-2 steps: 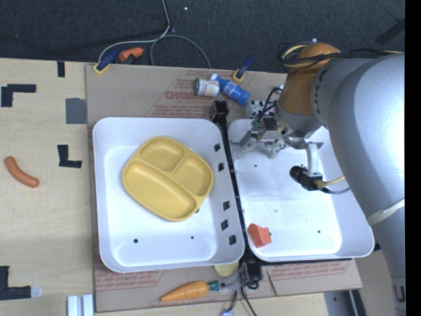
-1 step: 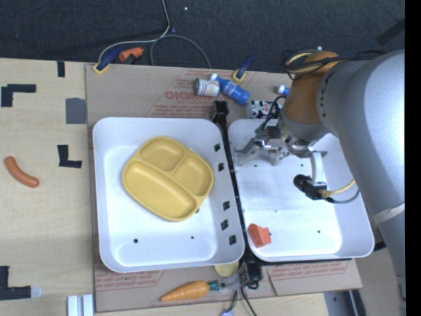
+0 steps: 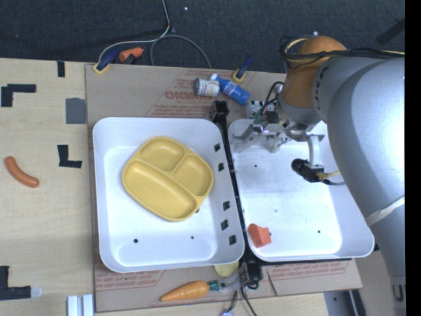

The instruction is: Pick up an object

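The orange block [image 3: 259,235] lies in the right bin [image 3: 296,242], near its front left corner. In the camera view we locate the end effector [image 3: 263,133] at the bin's far left corner, well apart from the block; its opening appears indistinct, so we cannot tell. A yellow divided plate [image 3: 168,177] occupies the left bin [image 3: 108,176].

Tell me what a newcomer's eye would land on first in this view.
The yellow divided plate lying tilted in the left bin stands out most against the white. Next comes the big grey arm with its orange band, reaching in from the right over the far end of the right bin, where a small orange block sits near the front left corner. A toy carrot lies on the cardboard in front of the bins.
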{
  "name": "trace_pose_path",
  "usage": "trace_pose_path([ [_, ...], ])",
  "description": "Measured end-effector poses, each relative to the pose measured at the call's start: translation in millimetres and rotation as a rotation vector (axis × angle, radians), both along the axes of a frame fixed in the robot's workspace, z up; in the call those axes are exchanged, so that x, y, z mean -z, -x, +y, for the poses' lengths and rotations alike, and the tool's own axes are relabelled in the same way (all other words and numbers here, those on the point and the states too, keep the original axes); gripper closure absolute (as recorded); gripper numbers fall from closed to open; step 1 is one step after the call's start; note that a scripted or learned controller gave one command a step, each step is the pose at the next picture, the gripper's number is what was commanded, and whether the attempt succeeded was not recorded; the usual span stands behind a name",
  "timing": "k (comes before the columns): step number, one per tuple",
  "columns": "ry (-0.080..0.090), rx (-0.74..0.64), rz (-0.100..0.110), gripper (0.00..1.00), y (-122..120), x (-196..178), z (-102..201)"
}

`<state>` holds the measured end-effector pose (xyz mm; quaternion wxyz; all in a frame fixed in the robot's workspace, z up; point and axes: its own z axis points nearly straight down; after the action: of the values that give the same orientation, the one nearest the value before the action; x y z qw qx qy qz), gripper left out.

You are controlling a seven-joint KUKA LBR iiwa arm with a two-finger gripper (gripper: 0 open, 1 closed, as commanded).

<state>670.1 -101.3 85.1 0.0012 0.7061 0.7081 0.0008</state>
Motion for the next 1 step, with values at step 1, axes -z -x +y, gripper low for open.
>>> trace_pose_path([
  [1,0.002,-0.001,0.0,1.0,1.1,-10.1,-0.1],
])
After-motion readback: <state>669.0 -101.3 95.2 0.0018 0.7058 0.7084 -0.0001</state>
